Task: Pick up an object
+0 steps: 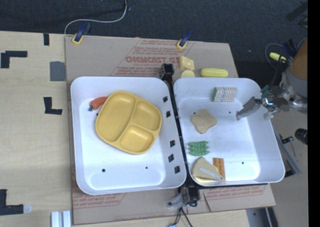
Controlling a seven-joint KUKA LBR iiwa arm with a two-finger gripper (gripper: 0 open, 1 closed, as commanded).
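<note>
The gripper (245,111), jaw state unreadable, hovers at the right bin's (265,141) right edge, apparently approaching; next it must descend over the tan cookie (203,120).

Yellow divided plate (129,122) in left bin (82,171); food items in right bin (272,163).

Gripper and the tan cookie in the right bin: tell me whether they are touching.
Apart. The camera view shows bare white bin floor between the gripper and the tan cookie.
</note>
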